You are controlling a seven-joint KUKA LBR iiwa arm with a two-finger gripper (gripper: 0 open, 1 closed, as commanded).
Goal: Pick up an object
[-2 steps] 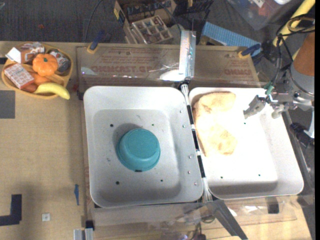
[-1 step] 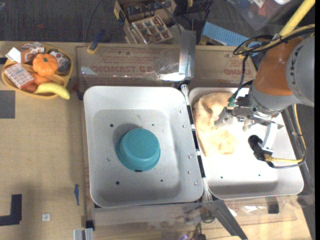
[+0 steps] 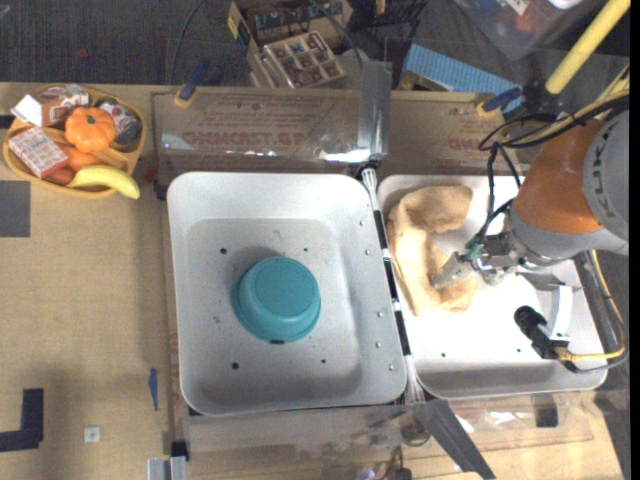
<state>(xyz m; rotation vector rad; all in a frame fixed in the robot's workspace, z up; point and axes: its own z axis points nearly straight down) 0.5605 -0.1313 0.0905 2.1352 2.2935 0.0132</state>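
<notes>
A tan, crumpled soft thing (image 3: 425, 226), like a cloth or plush, lies in the left half of the right bin (image 3: 480, 353), from the back wall to the middle. My gripper (image 3: 462, 270) reaches in from the right and sits low against the right edge of its lower lobe. The view does not make clear whether anything is held. A teal bowl (image 3: 278, 299) rests upside down in the middle of the left bin (image 3: 200, 203).
A shallow basket with a banana, a small pumpkin and packets (image 3: 75, 146) stands on the bench at the far left. Low cardboard walls (image 3: 260, 128) run behind both bins. Boxes and cables lie on the floor beyond.
</notes>
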